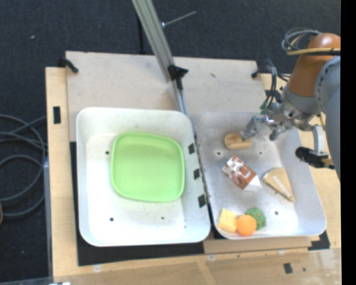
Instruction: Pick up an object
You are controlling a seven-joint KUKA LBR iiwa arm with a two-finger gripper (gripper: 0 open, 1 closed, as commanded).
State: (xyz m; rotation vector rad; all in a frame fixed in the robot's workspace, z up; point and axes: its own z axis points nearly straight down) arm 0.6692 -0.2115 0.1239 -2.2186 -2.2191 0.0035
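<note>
Bench (124, 79): flat pale wood board bearing two shallow white bins. Left bin (92, 159): rounded-corner plastic tray holding one green plate (148, 167), square with soft corners, smooth and matte. Right bin (308, 209): same form, speckled floor, several small items. Arm (311, 70): grey casing, orange band, entering from the right over the bin's far right corner. Gripper (255, 128): low at the far side of the right bin, fingers slightly parted, tips just beside a tan bread-shaped piece (236, 141); nothing visibly between them. Brown-and-white carton (241, 174): mid-bin, tilted. Tan wedge (278, 183): triangular, right of the carton. Near edge: yellow block (228, 221), orange ball (245, 225), green knobbly piece (258, 217), clustered and touching.
</note>
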